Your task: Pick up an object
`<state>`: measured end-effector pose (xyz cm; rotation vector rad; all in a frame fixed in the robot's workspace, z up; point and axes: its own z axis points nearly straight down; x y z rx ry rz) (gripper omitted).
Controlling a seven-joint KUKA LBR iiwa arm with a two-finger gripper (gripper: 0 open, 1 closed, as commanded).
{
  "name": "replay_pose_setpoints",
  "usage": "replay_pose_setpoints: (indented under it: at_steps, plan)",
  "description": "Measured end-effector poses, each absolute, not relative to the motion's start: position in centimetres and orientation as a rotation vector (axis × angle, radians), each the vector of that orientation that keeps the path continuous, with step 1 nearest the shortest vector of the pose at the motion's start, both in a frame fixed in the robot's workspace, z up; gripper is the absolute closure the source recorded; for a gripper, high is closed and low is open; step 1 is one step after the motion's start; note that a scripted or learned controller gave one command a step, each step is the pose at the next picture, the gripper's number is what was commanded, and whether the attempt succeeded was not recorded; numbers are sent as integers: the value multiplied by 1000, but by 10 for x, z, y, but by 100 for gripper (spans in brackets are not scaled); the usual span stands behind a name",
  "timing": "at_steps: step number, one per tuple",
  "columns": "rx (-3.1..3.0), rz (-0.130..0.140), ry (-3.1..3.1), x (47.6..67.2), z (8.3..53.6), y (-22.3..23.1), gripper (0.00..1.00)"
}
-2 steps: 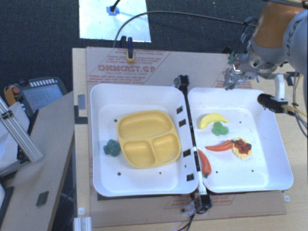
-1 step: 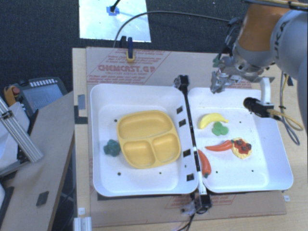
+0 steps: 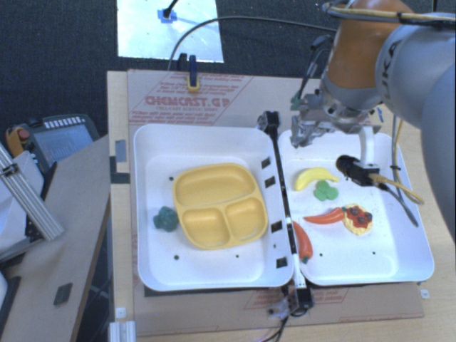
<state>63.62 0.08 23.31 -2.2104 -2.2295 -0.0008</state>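
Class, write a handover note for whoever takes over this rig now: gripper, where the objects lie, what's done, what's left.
Gripper hovers over the right bin's far left corner.
Right bin: banana, green toy, red chili, pizza slice, red pepper at the divider.
Left bin: yellow tray, broccoli.
Done: nothing lifted yet.
Left: grasp and lift one object.

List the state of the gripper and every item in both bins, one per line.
Gripper: above the right bin's far corner, nothing seen in it.
Tray: flat in left bin, compartments empty.
Broccoli: left bin, beside the tray.
Banana: lying flat, against the green piece.
Chili: lying flat, tip at the pizza.
Pepper: lying at the right bin's inner wall.
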Motion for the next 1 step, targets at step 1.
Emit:
replay_pose_setpoints:
  at_steps: [1]
  plan:
    - [-2209, -5, -2232, 624, 241, 58, 100]
